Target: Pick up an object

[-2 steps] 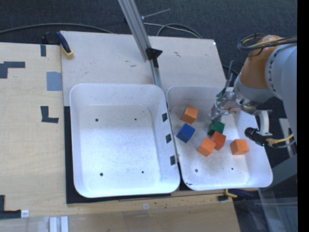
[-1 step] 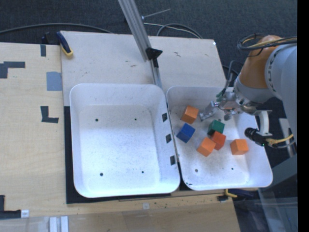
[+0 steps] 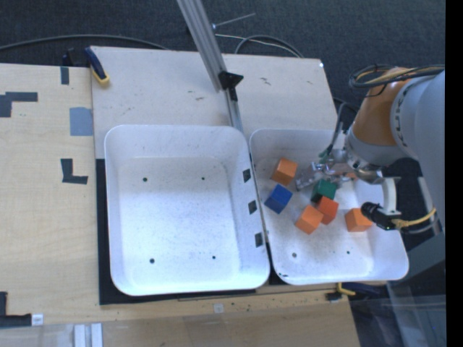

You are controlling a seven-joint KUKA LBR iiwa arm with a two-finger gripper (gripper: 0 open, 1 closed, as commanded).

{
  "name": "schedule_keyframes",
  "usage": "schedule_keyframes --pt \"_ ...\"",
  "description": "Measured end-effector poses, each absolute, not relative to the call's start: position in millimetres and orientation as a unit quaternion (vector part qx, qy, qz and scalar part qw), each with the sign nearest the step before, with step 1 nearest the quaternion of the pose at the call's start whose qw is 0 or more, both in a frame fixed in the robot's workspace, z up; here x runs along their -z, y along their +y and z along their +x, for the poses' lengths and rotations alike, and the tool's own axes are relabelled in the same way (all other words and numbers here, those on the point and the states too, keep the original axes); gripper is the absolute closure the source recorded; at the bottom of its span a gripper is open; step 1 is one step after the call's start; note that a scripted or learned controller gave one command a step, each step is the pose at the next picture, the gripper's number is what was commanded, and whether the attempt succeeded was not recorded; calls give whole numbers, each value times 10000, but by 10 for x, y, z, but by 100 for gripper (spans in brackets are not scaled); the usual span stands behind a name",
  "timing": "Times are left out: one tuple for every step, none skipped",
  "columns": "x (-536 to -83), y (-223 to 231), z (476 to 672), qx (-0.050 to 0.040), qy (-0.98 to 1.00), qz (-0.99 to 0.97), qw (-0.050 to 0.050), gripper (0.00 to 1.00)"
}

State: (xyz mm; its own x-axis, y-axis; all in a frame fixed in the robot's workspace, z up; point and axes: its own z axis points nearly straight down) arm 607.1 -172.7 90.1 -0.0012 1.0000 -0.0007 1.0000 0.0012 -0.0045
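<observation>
On the bench, the right bin (image 3: pixel 376 266) holds 6 blocks; gripper (image 3: pixel 323 178) grip cannot be told.

claw (image 3: pixel 323 180) over green block (image 3: pixel 326 189), right bin (image 3: pixel 329 270)

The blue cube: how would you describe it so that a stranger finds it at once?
Look at the right bin of the two white ones. The blue cube lies near its left wall, below an orange cube. It is the only blue block among orange and green ones.
</observation>
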Motion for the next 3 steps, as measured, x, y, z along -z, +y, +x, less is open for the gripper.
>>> schedule_keyframes --pt "-1016 -1721 6082 -6 -7080 -7062 7 100" --pt "-1011 -1721 6081 -8 -7081 -7061 8 0" --pt "-909 -1738 5757 -18 -7073 -7069 16 0"
